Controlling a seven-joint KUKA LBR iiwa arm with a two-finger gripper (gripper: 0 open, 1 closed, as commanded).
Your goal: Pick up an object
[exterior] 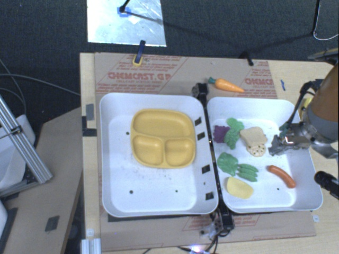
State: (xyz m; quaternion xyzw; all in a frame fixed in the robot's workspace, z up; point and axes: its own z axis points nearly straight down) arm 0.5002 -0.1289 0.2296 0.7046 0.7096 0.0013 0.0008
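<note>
The right bin (275, 107) holds several toy foods: a purple grape bunch (219, 134), a green broccoli (233, 132), a tan bread slice (252, 136) with a round cracker (257, 150), green leafy vegetables (236, 166), a yellow wedge (240, 188) and an orange-red sausage (281, 175). My gripper (280, 144) hangs at the right side of this bin, just right of the cracker and above the sausage. Nothing shows between its fingers.
The left bin (114, 194) holds a yellow three-compartment plate (162, 138). A toy carrot (226, 85) lies on the cardboard behind the bins. A black divider with clips (208, 152) runs between the bins. A metal frame (21, 147) stands at the left.
</note>
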